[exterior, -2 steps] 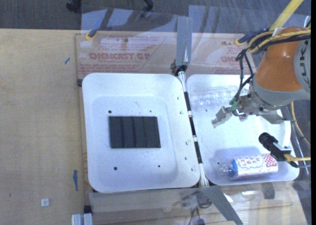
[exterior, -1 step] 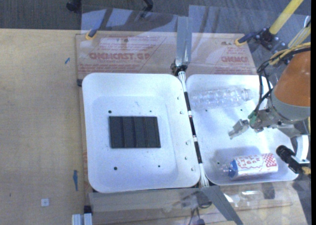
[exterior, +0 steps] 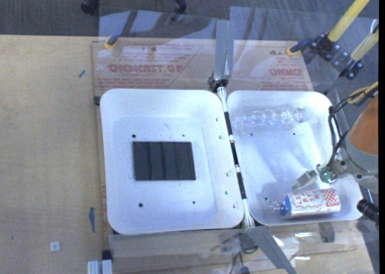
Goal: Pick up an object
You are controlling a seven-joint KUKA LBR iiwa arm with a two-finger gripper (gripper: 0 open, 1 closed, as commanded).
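Note:
A small bottle [exterior: 308,202] with a red-and-white checkered label and a clear cap end lies on its side along the front wall of the right bin [exterior: 264,164]. A clear plastic bottle [exterior: 271,118] lies across that bin's far part. A dark ribbed rectangular pad [exterior: 163,160] lies flat in the middle of the left bin [exterior: 120,116]. My gripper [exterior: 307,178] reaches in from the right and hangs just above the checkered bottle's middle, pointing left and down. The view is too small to show how it stands.
The arm's orange band [exterior: 366,131] and its cables [exterior: 334,134] hang over the right bin's right rim. A grey divider bar [exterior: 231,152] runs between the bins. Brown cardboard [exterior: 150,65] lies behind them, and yellow poles [exterior: 355,8] stand at the far right.

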